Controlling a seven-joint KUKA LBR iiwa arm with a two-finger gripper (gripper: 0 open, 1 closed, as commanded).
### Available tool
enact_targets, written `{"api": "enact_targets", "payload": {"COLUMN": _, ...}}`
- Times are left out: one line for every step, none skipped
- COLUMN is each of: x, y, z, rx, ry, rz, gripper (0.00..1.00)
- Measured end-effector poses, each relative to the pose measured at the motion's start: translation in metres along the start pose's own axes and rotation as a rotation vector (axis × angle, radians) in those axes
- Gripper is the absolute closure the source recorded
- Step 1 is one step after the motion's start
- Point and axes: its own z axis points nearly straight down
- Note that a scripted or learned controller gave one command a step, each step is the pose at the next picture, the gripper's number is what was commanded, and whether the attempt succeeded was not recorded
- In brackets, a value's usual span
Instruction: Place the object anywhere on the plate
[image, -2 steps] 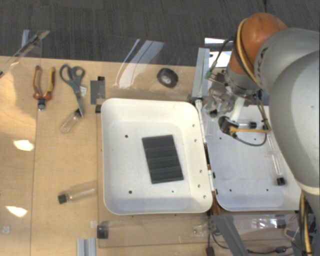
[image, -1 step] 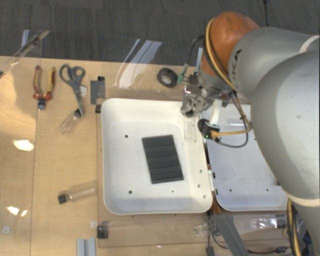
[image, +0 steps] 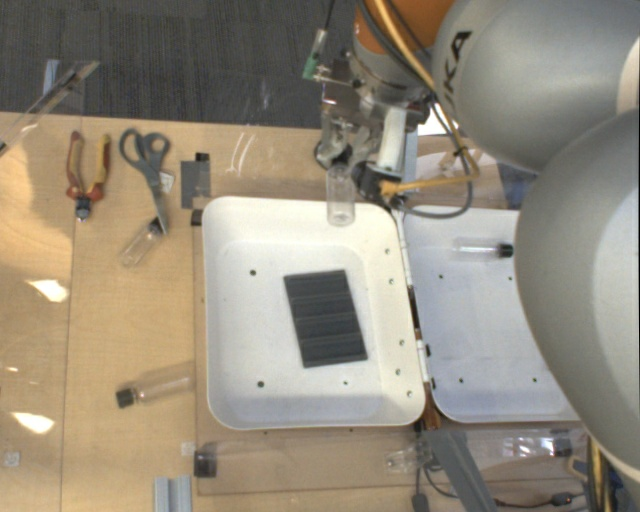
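Observation:
A dark grey ribbed plate (image: 324, 318) lies flat in the middle of the left bin (image: 232, 330). My gripper (image: 339, 160) hangs over that bin's far rim, above and beyond the plate. Its fingers are shut on the top of a clear plastic tube (image: 340, 200). The tube hangs upright, and its lower end sits just over the rim. The arm's grey body covers the upper right of the view.
The right bin (image: 480, 340) holds a clear tube with a black cap (image: 485, 248) near its far side. On the bench to the left lie pliers (image: 84, 172), scissors (image: 148, 165), a small black block (image: 196, 180) and more clear tubes (image: 152, 388).

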Motion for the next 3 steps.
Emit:
{"api": "enact_targets", "payload": {"x": 0.052, "y": -0.011, "z": 0.064, "rx": 0.004, "ry": -0.002, "rz": -0.175, "gripper": 1.0}}
{"api": "enact_targets", "payload": {"x": 0.079, "y": -0.016, "z": 0.164, "rx": 0.006, "ry": -0.001, "rz": -0.346, "gripper": 1.0}}
{"api": "enact_targets", "payload": {"x": 0.058, "y": -0.011, "z": 0.149, "rx": -0.001, "ry": 0.001, "rz": -0.767, "gripper": 1.0}}
